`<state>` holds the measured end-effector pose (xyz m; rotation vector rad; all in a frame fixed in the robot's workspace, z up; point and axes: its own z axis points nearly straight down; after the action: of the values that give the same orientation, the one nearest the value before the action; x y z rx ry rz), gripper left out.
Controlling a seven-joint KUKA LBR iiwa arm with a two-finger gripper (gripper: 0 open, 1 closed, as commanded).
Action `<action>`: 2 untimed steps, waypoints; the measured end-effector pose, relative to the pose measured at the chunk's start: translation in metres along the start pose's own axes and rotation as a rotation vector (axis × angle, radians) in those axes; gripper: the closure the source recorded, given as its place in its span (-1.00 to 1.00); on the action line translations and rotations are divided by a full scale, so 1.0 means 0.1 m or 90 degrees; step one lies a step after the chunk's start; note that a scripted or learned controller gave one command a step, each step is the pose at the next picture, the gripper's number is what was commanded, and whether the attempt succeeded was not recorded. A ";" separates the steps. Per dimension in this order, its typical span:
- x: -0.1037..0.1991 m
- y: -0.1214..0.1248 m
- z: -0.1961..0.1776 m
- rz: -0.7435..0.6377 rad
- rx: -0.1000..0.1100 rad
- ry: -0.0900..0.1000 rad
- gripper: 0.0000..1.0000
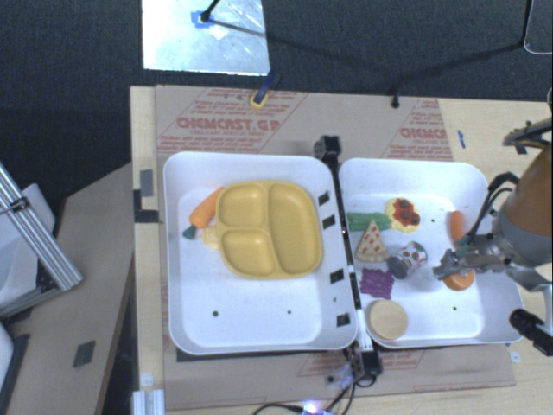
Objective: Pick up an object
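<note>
The right bin [449,322] holds several toy foods. Among them are a green piece [366,221], a pizza slice [372,243], a round red-and-yellow piece [403,214] and an orange stick [455,225]. There are also a grey can-like piece [409,258], a purple piece [376,282] and a tan disc [387,319]. My gripper [454,267] reaches in from the right, low over the bin's right side. An orange piece [460,280] lies directly under it, partly hidden by it. I cannot tell whether they touch.
In the left bin [199,318] are a yellow sectioned tray [263,229] and a toy carrot [205,207] at the tray's left edge. A black divider [339,232] separates the bins. The arm's wrist [527,223] covers the right bin's right rim.
</note>
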<state>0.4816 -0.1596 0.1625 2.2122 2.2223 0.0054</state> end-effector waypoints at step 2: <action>-0.02 0.14 -0.62 0.000 0.002 0.000 1.00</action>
<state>0.4947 -0.1609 0.2246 2.2148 2.2239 0.0024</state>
